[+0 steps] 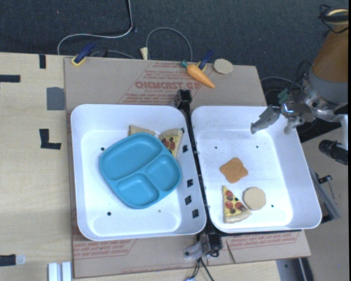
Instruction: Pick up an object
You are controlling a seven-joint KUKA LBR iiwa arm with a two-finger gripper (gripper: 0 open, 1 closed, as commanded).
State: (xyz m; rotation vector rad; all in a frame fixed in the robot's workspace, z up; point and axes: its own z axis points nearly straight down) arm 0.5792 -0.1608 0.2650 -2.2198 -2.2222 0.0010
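In the right bin (281,151) lie a tan square cracker (233,170), a pizza slice (234,205) and a pale round cookie (255,198). My gripper (276,120) hovers over the bin's far right corner, well above and to the right of those items. Its two fingers are spread apart with nothing between them. The left bin (88,157) holds a blue divided plate (140,170) with another pizza slice (172,139) and a toast piece (139,131) tucked behind it.
A toy carrot (199,75) and a small round tan piece (223,67) lie on the cardboard behind the bins. Cables run along the back. A black divider strip (190,157) separates the two bins.
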